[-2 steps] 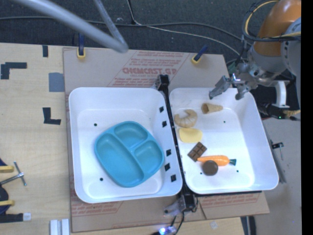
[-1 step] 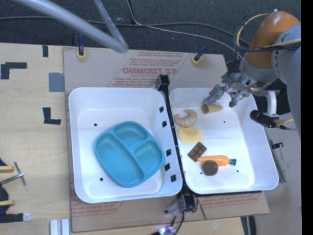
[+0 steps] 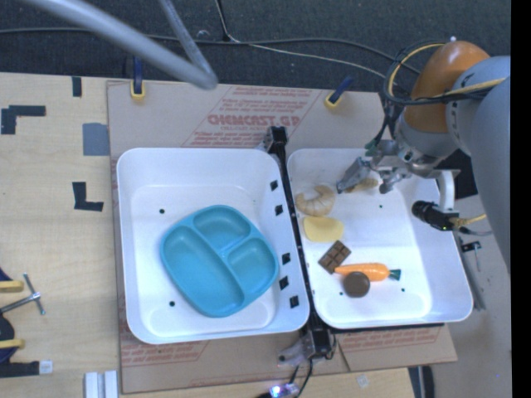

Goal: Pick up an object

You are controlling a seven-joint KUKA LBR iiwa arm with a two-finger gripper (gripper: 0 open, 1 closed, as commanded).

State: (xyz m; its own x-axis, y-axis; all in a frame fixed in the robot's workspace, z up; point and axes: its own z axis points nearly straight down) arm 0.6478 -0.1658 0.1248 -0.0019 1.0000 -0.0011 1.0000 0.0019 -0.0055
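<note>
My gripper (image 3: 367, 177) hangs over the back of the right bin (image 3: 431, 301), fingers spread open. A small pale beige bit (image 3: 365, 183) shows between the fingers; I cannot tell whether it is gripped. Left of the gripper lies a tan croissant-shaped piece (image 3: 317, 200), and a pale yellow slice (image 3: 322, 228) sits just in front of it. Nearer the front are a brown chocolate bar (image 3: 334, 257), an orange carrot (image 3: 369, 271) and a brown round nut-like ball (image 3: 357, 284).
The left bin (image 3: 133, 181) holds a blue divided plate (image 3: 220, 259). A black divider with clips (image 3: 286, 214) runs between the bins. A black fitting (image 3: 431, 214) sits at the right bin's right wall. Cables trail behind the bins.
</note>
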